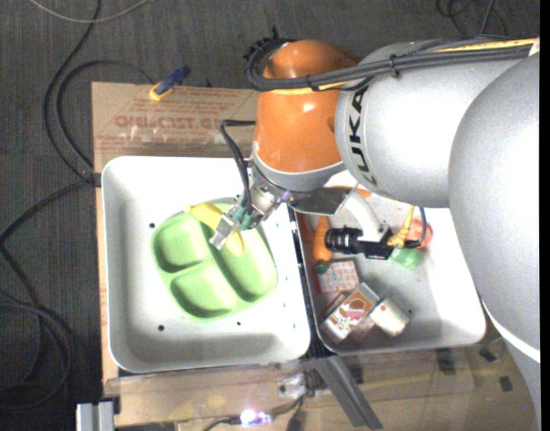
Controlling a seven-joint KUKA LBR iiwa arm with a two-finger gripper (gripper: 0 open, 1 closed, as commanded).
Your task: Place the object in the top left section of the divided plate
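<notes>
Left bin (pixel 122 241): green plate (pixel 198 285) sits mid-bin with three sections. Yellow object (pixel 205 213) lies at the plate's upper edge, at the top of the sections, and is partly covered by the gripper, so I can't tell which section it's in. Gripper (pixel 224 234) is low over the plate, right at the yellow object. Open or closed: can't tell, and no grasp is visible. Right bin (pixel 454 321): clutter including a box (pixel 349 312) near the lower left, plus a green item (pixel 406 258) mid-bin.
</notes>
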